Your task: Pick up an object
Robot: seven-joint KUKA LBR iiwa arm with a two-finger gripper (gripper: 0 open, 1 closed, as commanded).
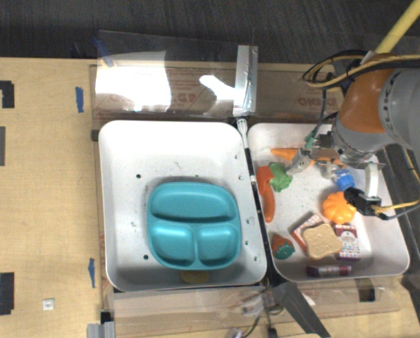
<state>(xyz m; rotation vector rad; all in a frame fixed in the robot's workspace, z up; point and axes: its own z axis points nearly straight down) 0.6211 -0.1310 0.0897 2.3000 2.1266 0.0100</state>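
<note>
Camera view: the left bin (pixel 118 189) holds a teal tray (pixel 193 222). The right bin (pixel 397 252) holds the clutter. The arm (pixel 383 108) reaches over its far end, end effector (pixel 303 159) low by the green toy (pixel 280 179) and orange carrot (pixel 286 153); whether it is spread or pinching, I cannot tell. Toast (pixel 320 241) lies nearer.

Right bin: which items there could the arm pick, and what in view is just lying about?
Job candidates: green toy, orange carrot piece, blue block, orange fruit, toast slice, near the gripper.
Bystanders: teal divided tray in left bin.
</note>
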